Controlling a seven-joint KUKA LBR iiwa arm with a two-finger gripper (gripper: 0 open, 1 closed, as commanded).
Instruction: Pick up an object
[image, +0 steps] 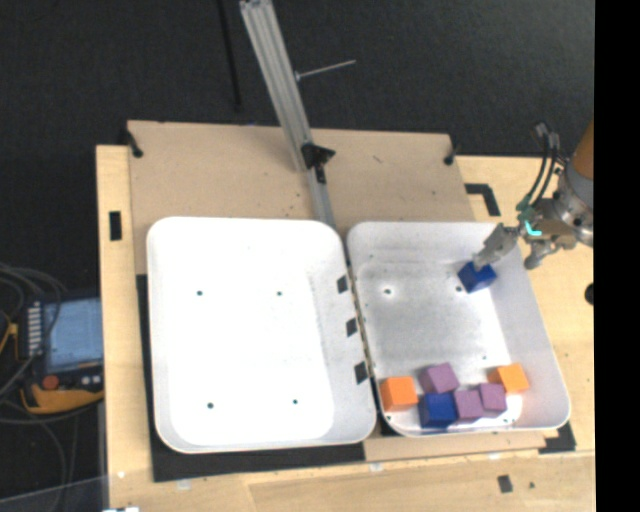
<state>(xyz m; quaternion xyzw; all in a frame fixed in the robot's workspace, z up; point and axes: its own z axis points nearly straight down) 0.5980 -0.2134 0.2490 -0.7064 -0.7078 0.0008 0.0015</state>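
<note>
Blue block (476, 276) — at hand (513, 243)

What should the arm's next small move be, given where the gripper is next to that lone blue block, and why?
Probably a short lift straight up to test the grasp. The gripper sits right at the blue block near the far side of the right bin, but whether the block is held can't be seen. Rising a little would show it, well away from the blocks clustered along the near edge.

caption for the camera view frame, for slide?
KUKA gripper at the right bin's far edge beside a lone blue block; six blocks clustered along the near wall.
</note>
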